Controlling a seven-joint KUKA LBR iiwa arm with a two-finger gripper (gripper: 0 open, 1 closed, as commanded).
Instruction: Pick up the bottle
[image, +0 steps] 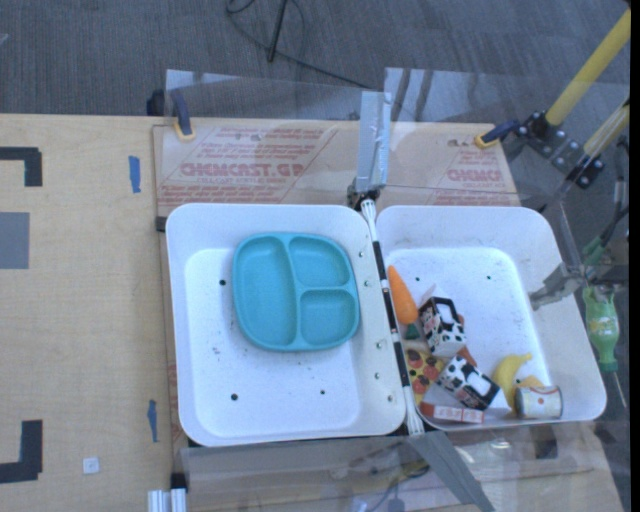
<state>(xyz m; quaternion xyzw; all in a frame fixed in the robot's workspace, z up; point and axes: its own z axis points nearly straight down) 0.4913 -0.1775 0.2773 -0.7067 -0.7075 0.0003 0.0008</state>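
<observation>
We note the gripper (568, 285), a grey form over the right rim of the right bin (470, 222); we cannot tell whether it is open or closed, nor whether it holds anything. The bottle (603, 328) sits just beyond that same rim, close below the gripper. Its long axis runs roughly parallel to the rim; which end is the neck is unclear. It appears green and translucent.

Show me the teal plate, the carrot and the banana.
Teal plate (296, 291), camera view, middle divider.
Carrot (402, 296), camera view, mid-body.
Banana (511, 372), camera view, middle of the curve.
</observation>
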